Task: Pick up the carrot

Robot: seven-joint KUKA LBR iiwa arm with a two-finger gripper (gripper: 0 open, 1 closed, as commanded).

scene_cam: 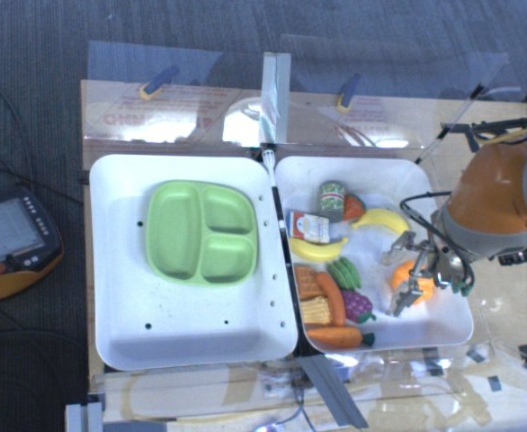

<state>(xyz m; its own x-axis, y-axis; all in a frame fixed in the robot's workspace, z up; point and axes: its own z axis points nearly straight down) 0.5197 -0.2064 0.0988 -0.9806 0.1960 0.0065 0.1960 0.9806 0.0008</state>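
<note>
Carrot [334, 336] lies by the bin's near wall; the tool [406, 277] hangs spread, pointing down.

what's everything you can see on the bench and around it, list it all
white bins: 2, white, side by side on the bench
divided plate: 1, green, in the left bin
bananas: 2, yellow, in the right bin, one upper middle, one lower left
can: 1, green label, top of the right bin
small carton: 1, red and white, beside the can
carrots: 2, orange, lower left of the right bin
grapes: 1 bunch, purple, right of the carrots
orange item: 1, orange, at the tool
pendant: 1, black and orange, on the floor at left
arm: 1, grey with orange band, from the right
tool: 1, over the right bin's right side
</note>
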